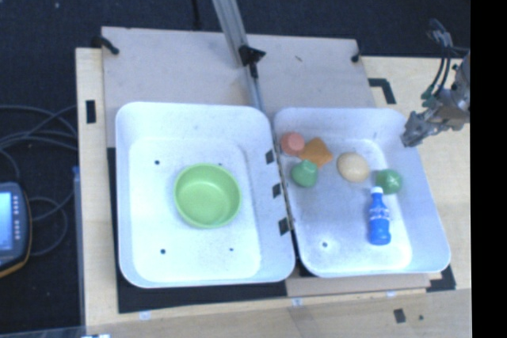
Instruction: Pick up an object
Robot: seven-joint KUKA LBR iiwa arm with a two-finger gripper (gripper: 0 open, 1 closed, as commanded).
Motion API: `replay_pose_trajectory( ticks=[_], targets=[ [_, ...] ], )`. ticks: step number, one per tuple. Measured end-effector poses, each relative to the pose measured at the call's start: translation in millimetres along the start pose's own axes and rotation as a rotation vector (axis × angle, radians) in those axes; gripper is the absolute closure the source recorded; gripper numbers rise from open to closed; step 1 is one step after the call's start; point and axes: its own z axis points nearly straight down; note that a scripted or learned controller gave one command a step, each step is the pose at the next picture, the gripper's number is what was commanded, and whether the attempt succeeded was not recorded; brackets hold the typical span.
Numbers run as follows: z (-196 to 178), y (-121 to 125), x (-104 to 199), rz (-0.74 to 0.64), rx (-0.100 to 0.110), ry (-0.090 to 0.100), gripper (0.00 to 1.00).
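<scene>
Arm enters from the right; gripper sits at the upper right rim of the right bin, above the rim rather than down among the contents. How far the hand is open: cannot tell, the tip is small and blurred. Nothing is seen in its hold.

Landmark for positions: the blue bottle, lying roughly lengthwise in the lower middle of the right bin, white cap toward the far side.
- Green ball: just beyond the bottle's cap, touching or nearly so. Closest item to the gripper.
- Cream egg-shaped object: beyond and left of the bottle, just beside the green ball.
- Orange flat piece: further left and beyond.
- Pink round object: touching the orange piece on its left, near the bin's left wall.
- Green round object: just in front of the orange piece, well left of the bottle.

Left bin holds a green bowl, upright, near its centre, well apart from the bottle.

Judgement: no pick made yet; approach stage. The objects cluster toward the bin's far half, loose and unstacked, so any is a candidate. The green ball is nearest, but round, and crowded by bottle and egg; it may roll away from closing fingers.
</scene>
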Motion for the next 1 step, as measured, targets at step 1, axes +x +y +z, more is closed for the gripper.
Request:
replay_pose_trajectory(
  ticks=[1],
  targets=[
    [-1.8,0.4,44.4,-0.003,0.004,0.002,1.00]
  ],
)
